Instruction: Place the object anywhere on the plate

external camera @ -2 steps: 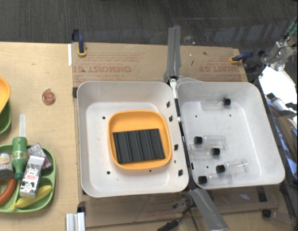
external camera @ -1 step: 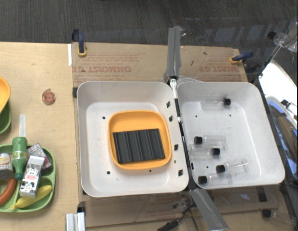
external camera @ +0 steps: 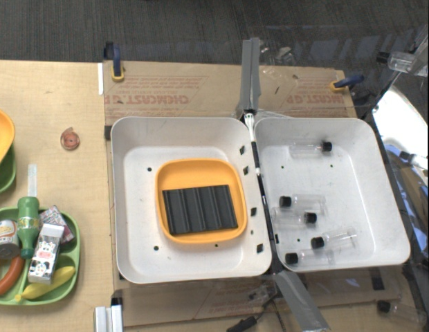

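Note:
A yellow-orange plate (external camera: 201,169) lies in the middle of the left white bin (external camera: 131,185). A black ridged rectangular block (external camera: 200,209) rests flat on the plate, covering its lower centre. The right white bin (external camera: 363,185) holds several clear vials with black caps: one near the back (external camera: 310,147), two around the middle (external camera: 301,202), and two toward the front (external camera: 332,241).
Left of the bins, on the wooden bench, stands a green tray (external camera: 68,272) with toy food and a bottle. A yellow bowl (external camera: 0,140) sits at the left edge, with a small pink disc (external camera: 70,139) nearby. Clamps (external camera: 116,68) hold the cardboard behind the bins.

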You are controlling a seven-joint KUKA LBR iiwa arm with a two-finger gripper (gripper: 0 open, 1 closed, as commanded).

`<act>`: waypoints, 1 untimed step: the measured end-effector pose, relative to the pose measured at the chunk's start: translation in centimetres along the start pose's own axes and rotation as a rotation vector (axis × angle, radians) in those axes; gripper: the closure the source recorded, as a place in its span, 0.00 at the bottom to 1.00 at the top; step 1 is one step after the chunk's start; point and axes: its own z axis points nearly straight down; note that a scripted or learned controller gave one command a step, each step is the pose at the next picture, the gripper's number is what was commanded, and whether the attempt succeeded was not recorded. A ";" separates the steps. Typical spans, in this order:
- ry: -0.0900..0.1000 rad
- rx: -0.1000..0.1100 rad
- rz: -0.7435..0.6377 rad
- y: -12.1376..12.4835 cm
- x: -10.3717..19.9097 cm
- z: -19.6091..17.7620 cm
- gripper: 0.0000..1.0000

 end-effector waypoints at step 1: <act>0.000 0.000 -0.293 -0.4 0.6 0.0 1.00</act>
